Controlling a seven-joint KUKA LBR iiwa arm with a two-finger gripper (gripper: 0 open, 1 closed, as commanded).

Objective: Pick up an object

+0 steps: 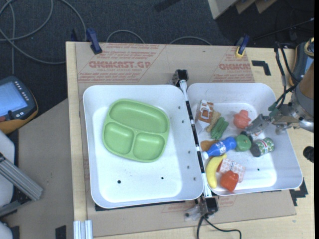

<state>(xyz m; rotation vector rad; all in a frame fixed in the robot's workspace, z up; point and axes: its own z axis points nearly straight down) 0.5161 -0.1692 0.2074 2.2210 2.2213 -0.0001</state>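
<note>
Claw (pixel 257 125) at right of frame, over right bin (pixel 264 182); can't tell its grip. Small can (pixel 263 147) just below it, red toy (pixel 242 119) to its left.

One camera is fixed above the bench (pixel 149 59) and looks down at a slant on both bins, with the arm's tool at its right side.

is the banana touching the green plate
Apart. The camera view shows the banana in the right bin and the green plate in the left bin, the bins' rims between them.
</note>
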